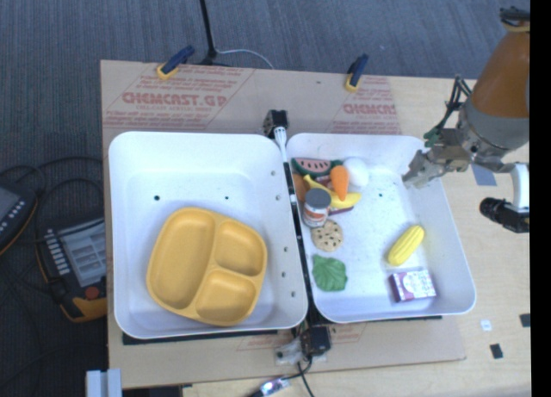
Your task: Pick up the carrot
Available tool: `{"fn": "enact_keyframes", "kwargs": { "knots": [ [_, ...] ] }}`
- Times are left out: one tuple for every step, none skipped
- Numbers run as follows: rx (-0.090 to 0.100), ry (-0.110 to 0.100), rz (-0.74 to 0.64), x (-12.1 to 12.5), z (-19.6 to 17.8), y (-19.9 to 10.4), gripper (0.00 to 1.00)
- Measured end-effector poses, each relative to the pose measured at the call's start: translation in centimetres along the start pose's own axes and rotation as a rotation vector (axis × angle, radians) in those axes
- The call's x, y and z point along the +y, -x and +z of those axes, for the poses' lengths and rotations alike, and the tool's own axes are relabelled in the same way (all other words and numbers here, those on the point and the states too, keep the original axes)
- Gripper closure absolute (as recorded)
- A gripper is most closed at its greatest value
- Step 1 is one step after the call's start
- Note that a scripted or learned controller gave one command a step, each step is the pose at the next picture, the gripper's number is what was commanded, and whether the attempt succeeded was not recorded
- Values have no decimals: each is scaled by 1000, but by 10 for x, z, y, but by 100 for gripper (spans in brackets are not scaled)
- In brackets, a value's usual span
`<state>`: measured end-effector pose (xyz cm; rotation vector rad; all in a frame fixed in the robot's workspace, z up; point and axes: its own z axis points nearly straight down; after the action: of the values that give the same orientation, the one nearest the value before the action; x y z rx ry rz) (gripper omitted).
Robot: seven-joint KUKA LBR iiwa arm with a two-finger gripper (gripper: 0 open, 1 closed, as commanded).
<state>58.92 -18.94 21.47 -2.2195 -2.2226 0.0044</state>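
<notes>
A: Where is the carrot [340, 181]?

B: In the right bin [448, 240], up in its far left corner. Its long axis runs nearly straight up and down the view; the broad end looks to be nearer the camera and the narrower end toward the bin's far wall, though it is small enough that I would not swear to it.

A: What crowds it?

B: A watermelon slice [311, 165] just to its left, a white ball-like piece [355, 172] touching its right side, a yellow banana [343, 201] under its near end, and a small jar [317, 205] just beside that. Nearer the camera lie a cookie [326, 235] and a green leaf [329, 272]; a corn cob [405, 245] and a small box [411, 284] sit well apart on the right.

A: And the gripper [424, 169]?

B: Over the bin's right rim, far side, well apart from the carrot, with nothing between its fingers (whether they stand wide or narrow I cannot tell). The left bin [138, 171] holds a yellow divided tray [207, 263].
</notes>
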Motion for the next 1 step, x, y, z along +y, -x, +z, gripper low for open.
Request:
{"fn": "enact_keyframes", "kwargs": {
  "knots": [
    [-9, 20, 92, 41, 113, -67, 0]
  ]
}}
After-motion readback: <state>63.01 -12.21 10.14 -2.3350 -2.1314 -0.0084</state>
